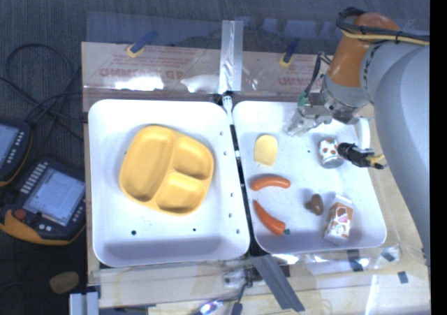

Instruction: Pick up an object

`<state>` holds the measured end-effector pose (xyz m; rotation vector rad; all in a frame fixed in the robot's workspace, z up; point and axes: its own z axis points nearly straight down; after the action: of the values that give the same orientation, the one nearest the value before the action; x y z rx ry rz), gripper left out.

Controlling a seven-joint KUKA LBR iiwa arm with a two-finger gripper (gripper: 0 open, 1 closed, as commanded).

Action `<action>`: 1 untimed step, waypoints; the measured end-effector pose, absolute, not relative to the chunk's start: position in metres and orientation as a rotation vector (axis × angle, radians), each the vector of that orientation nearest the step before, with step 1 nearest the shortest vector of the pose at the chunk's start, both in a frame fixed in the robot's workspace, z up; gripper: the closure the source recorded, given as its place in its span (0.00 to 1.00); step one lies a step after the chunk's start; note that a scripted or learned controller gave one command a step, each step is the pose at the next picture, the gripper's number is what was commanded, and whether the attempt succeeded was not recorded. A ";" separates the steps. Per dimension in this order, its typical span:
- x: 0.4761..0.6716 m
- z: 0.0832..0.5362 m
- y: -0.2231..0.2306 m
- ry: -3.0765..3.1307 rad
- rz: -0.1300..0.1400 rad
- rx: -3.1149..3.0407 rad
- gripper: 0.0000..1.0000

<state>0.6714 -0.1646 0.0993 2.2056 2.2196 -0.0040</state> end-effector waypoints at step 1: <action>0.671 0.099 -0.164 2.220 -0.004 2.206 0.00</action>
<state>0.6714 -0.1644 0.0992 2.2056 2.2200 -0.0043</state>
